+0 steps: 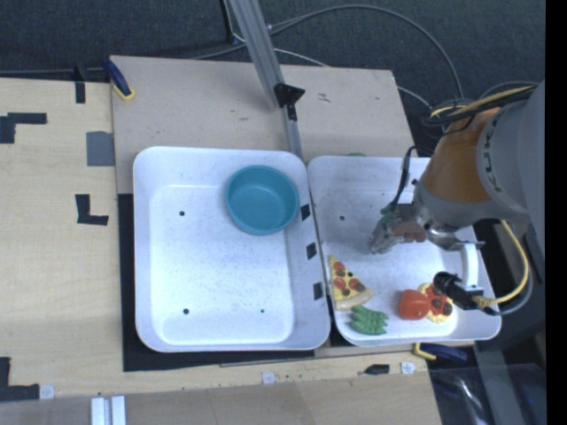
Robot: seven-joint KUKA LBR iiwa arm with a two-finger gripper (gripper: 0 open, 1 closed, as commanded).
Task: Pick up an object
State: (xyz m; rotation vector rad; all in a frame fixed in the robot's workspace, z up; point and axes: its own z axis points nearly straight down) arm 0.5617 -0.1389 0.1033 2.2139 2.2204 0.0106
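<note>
Camera view: end effector (383, 242) low in rt bin (354, 184), near pizza slice (345, 283).

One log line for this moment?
arm: over right bin | pincer: above bare floor | toys: pizza slice, tomato untouched | bowl: left bin

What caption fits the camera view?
Gripper down in right bin above toy pizza; blue bowl in left bin.
</note>
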